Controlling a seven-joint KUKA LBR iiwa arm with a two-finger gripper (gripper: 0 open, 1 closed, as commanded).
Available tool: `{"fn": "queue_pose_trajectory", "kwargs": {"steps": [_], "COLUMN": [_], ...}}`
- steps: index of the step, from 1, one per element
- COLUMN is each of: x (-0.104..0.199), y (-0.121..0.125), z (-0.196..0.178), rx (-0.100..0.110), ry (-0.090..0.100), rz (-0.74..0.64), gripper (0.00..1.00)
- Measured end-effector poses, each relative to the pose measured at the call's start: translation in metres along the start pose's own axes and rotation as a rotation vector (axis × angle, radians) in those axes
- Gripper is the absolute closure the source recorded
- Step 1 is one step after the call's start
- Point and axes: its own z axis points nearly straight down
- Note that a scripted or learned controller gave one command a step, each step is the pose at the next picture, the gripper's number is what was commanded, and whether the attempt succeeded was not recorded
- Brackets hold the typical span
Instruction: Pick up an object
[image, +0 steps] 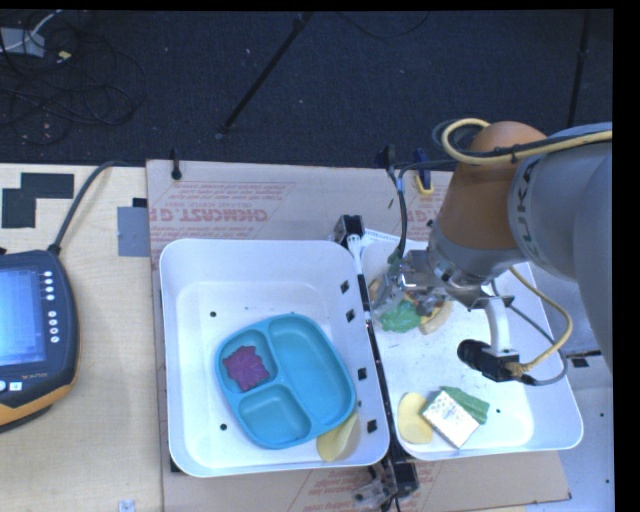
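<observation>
The tool (412, 290) was down in the right bin (560, 420), at its far left corner, just over a green object (400, 318). Whether it had closed was unclear. Nothing looked lifted; the pick seemed unfinished.

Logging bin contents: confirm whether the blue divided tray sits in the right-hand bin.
No, the blue divided tray lies in the left bin, with a purple item in one compartment.

Two shallow white plastic bins (200, 300), smooth, slight sheen. Blue three-compartment plastic tray (300, 370), glossy. Printed brown cardboard sheet (250, 205), matt. Pale wood-look bench (100, 430).
</observation>
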Motion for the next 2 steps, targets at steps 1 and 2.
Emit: {"fn": "queue_pose_trajectory", "kwargs": {"steps": [1, 2], "x": [0.038, 0.079], "y": [-0.049, 0.009], "z": [-0.034, -0.027], "rx": [0.013, 0.007], "ry": [-0.001, -0.001], "rz": [0.008, 0.006], "gripper": [1.0, 1.0]}}
